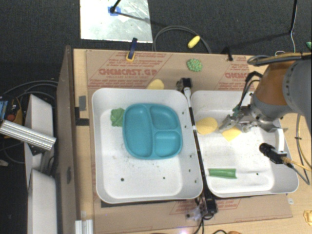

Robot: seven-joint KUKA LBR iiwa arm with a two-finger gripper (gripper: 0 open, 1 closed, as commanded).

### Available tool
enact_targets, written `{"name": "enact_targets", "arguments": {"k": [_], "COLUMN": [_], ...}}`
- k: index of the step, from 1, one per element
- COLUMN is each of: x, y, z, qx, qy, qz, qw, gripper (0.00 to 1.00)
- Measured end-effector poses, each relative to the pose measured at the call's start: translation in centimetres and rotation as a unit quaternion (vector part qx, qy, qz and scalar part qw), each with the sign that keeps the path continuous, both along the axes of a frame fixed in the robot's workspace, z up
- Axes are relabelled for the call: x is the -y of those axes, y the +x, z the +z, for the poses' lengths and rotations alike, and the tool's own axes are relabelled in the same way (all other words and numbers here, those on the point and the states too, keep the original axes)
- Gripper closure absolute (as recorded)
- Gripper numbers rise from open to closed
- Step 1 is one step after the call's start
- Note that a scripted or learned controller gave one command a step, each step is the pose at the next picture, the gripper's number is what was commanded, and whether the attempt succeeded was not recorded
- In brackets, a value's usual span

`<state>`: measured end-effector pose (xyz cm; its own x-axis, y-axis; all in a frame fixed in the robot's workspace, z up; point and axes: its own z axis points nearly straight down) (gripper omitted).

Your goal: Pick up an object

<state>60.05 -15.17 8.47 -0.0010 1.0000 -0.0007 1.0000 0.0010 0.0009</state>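
- Gripper (233,125) in the camera view: it is working low in the right bin (280,179), at the bin's upper middle, with the grey arm and its orange band (271,84) reaching in from the right. Whether it is spread or closed I cannot tell; the metal parts are blurring together above a yellow piece (232,134).
- Task's things: that yellow piece is lying just under the tool, apparently touching it. A second, rounder yellow object (206,126) is sitting just beside it toward the divider. A green strip (223,172) is lying well apart, near the bin's front wall.
- Left bin (105,179): a blue divided tray (151,130) is resting in it, with a small green item (117,116) touching the tray's left edge.
- Risk, as a judgement: the two yellow things are sitting close, so a closing pinch may be nudging one away or catching an edge only, letting it drop on the lift. Both look rounded and smooth, which may be favouring slip.
- Risk, as a judgement: cables near the wrist (253,79) may be snagging on the bin wall.
- Writing: red print on the cardboard (126,72) under the bins is reading roughly "CHEMCAST"; the remainder is too faint to be read.
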Motion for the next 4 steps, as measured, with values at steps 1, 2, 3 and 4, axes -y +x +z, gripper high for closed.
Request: {"name": "enact_targets", "arguments": {"k": [1,2,3,4], "x": [0.0,-0.8,-0.8,0.4], "y": [0.1,-3.3,-3.1,-0.2], "z": [1.1,2.5,2.4,-0.1], "qx": [0.002,-0.001,0.0,0.001], "qy": [0.0001,0.0005,0.0003,0.0002], "qz": [0.0,-0.001,0.0,0.002], "qw": [1.0,1.0,1.0,1.0], "gripper": [1.0,1.0,0.0,0.0]}}
